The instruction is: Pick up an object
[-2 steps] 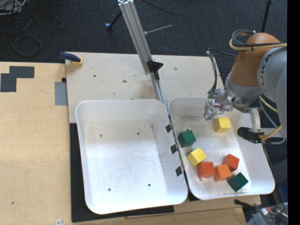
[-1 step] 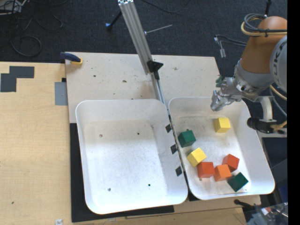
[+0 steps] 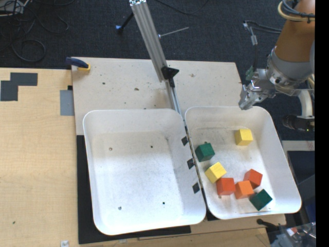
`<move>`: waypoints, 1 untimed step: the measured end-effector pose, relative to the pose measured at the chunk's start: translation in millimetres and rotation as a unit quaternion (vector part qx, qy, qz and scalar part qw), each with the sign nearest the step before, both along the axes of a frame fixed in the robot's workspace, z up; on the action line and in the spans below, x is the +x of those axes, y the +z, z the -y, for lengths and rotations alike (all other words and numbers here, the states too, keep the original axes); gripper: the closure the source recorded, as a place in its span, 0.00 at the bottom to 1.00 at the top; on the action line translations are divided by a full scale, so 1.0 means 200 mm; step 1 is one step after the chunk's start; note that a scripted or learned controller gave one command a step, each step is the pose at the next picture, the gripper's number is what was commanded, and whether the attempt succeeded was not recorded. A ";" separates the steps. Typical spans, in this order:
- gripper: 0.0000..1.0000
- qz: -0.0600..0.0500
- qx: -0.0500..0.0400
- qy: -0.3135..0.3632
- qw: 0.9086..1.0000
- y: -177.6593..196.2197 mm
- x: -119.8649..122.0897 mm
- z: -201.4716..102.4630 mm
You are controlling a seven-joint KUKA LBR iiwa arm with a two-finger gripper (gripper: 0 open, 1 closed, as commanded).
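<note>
The right bin point(image 3: 280, 153) holds several small cubes. A yellow cube point(image 3: 244, 136) lies near its far side, a green cube point(image 3: 205, 151) sits by the divider, and a second yellow cube point(image 3: 216, 172) is below that. Orange and red cubes point(image 3: 243, 188) cluster near the front with a dark green cube point(image 3: 260, 199). My gripper point(image 3: 248, 100) hangs over the far rim of the right bin, above and slightly beyond the far yellow cube. Nothing shows between its fingers.
The left bin point(image 3: 103, 138) stands beside the right one, separated by a rim with black clips. A slanted aluminium post point(image 3: 153, 42) rises behind the bins. A blue-and-yellow clamp point(image 3: 78, 64) lies at the board's far left corner.
</note>
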State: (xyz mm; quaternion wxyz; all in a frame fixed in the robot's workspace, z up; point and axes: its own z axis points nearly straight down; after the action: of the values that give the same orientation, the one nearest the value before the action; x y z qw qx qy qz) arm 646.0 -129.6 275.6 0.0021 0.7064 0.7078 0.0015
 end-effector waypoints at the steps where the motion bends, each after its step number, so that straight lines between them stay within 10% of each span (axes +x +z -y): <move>1: 1.00 -0.002 0.000 0.002 1.000 0.09 0.00 0.00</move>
State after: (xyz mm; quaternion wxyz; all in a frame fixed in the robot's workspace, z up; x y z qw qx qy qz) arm 646.4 -130.0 292.9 0.0004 0.7053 0.7089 0.0003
